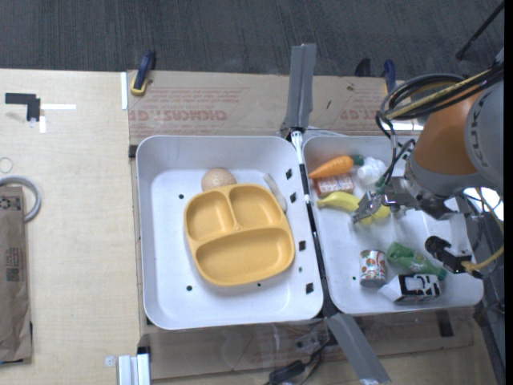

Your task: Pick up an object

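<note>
Gripper (370, 208) low in the right bin (461, 299), fingers spread slightly, tips down on the banana (346, 203), nothing seen clamped between them. Banana lying across the bin's upper middle, stretching out to the gripper's left toward the divider. Just above and left: a red-labelled packet (331, 186), then a carrot (331, 167) touching its top edge, with a white crumpled piece (369, 169) beside the carrot's green end. Below the gripper, bare white floor, then a small can (371, 267) upright, a green item (405, 257) to its right, and a black-and-white carton (418, 287) hard against the near rim. Far left, past the divider: left bin (152, 215) holding a yellow divided plate (239, 233) with a tan ball (217, 179) tucked at its top edge, open floor all round the plate's sides.
</note>
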You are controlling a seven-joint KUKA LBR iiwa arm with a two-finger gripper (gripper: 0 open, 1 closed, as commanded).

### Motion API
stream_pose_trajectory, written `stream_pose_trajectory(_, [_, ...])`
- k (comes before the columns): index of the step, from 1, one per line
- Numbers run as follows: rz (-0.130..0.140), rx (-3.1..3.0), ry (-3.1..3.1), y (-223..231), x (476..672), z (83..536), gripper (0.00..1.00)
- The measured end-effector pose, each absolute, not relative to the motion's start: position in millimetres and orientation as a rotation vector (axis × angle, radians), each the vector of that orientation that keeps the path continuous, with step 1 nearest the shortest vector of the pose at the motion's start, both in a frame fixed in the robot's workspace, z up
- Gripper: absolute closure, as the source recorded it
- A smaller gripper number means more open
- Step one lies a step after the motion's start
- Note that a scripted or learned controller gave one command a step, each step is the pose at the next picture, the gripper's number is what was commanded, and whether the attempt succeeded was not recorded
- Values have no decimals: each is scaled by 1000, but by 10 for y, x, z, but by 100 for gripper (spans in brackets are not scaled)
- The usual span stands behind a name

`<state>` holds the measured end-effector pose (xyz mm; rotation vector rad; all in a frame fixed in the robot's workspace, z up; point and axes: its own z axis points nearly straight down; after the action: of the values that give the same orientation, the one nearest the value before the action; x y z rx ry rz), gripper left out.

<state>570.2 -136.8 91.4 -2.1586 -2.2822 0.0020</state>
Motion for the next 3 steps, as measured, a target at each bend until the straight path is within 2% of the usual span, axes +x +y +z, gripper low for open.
stream_pose_trajectory(1, [3, -2165, -2278, -1387, 5702, 1007, 100])
stream_pose_trajectory(2, [3, -2167, -2276, -1661, 5487, 2533, 100])
stream_pose_trajectory(3, [5, -2208, -2236, -1660, 5749, 4408, 100])
